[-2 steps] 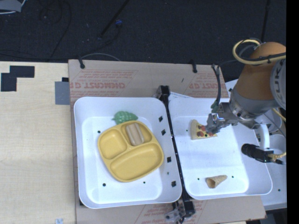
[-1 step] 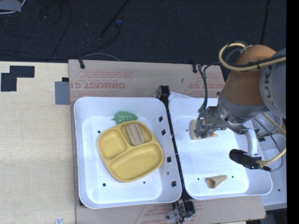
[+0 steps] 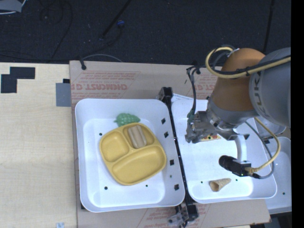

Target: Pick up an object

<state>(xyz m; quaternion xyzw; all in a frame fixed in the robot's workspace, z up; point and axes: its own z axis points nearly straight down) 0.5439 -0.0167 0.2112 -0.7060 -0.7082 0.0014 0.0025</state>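
Reach-and-descend step, to judge by the pose: grey two-finger gripper point(image 3: 196, 133) low over the left part of the right shallow white bin point(image 3: 202, 172), just beside the black divider between the bins. Open or closed: cannot tell from this slant. Nothing visibly held.

Likely target: a small orange-and-red object point(image 3: 212, 137) on the bin floor, right at the gripper's side and partly hidden by the wrist; exact contact unclear. Further choice in the same bin: a small tan cone-shaped piece point(image 3: 219, 185) near the front wall, well apart from the gripper. In the left shallow white bin point(image 3: 93, 194): a yellow three-compartment plastic plate point(image 3: 135, 167) with a brown sausage-like piece point(image 3: 137, 136) in its upper right compartment, and a green leafy toy point(image 3: 127, 119) touching the plate's far edge.

Calls next for centring over the orange-and-red object, clear of the divider, then closing and lifting straight up.

Writing: red print on the brown cardboard sheet point(image 3: 118, 77) under the bins, upside down from here and not surely readable; part of the maker's name on the grey arm point(image 3: 266, 91), cut off.
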